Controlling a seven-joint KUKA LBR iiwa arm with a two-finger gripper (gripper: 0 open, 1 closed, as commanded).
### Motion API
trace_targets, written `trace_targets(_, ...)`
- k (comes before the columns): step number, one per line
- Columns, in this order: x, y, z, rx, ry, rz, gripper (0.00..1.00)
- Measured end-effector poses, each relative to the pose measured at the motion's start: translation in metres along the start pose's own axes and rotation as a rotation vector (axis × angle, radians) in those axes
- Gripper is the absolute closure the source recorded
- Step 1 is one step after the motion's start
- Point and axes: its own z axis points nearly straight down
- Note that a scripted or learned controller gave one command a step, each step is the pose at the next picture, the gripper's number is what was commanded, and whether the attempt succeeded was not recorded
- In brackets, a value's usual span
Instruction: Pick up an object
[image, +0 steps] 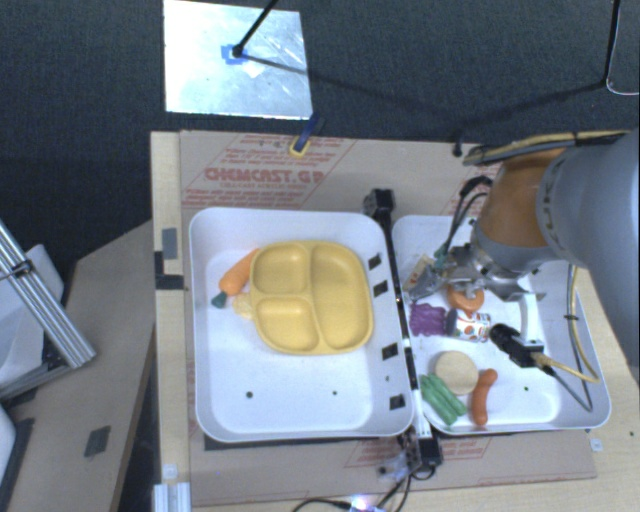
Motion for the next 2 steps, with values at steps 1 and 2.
trace_targets(1,-0.003,0.003,-0.013,-0.012,-0.007,0.001,1.00)
trace_targets(2,-0.013,0.007,-0.069,-0.003,-0.002,0.002,1.00)
